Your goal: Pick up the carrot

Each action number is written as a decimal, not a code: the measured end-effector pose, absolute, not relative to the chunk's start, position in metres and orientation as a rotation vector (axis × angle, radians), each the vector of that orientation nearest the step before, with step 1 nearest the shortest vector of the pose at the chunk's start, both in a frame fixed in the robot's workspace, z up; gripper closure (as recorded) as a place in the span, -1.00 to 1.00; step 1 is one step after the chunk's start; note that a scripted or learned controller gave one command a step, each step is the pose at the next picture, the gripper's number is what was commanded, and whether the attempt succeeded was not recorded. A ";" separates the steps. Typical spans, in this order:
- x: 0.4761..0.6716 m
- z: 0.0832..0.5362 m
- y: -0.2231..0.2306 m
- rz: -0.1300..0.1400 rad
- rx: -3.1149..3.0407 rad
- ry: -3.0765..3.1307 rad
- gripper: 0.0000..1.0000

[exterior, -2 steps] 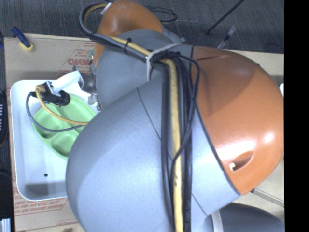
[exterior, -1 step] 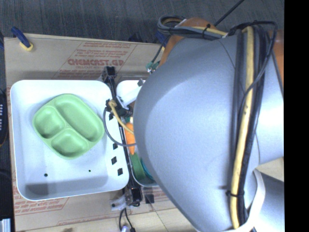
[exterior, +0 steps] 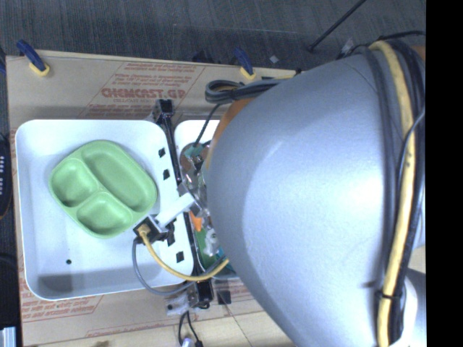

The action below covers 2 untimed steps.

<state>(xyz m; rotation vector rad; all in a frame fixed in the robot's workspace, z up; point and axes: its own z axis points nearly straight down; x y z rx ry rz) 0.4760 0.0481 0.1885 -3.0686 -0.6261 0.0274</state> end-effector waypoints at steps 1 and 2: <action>0.564 0.317 0.052 0.002 -3.096 -0.509 -1.00; 0.626 0.232 0.045 0.028 -3.122 -0.334 -1.00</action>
